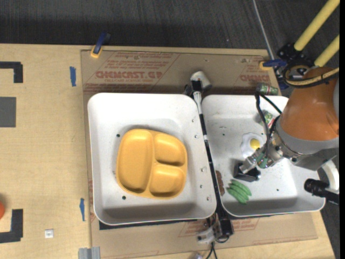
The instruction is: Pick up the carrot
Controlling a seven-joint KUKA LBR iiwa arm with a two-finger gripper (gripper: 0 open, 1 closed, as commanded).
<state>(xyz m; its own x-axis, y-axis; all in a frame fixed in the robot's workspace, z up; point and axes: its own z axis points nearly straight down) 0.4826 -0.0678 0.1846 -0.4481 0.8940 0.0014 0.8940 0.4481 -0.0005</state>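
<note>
My gripper (246, 171) hangs low over the middle of the right bin (226, 117), reaching in from the right. A green pea pod (239, 191) lies just below it on the bin floor, apart from it. A small white and yellow piece (252, 143), like a fried egg, lies just above the gripper. The arm's orange band (310, 117) and grey wrist cover the right part of this bin, hiding what lies under them. Nothing orange is visible at the gripper's tip.
The left bin (108, 117) holds a yellow divided plate (152, 162). A black ridge (207, 155) separates the two bins. A small red-orange thing (1, 210) sits at the bench's far left edge. Cables and yellow tubes (318, 20) stand at the back right.
</note>
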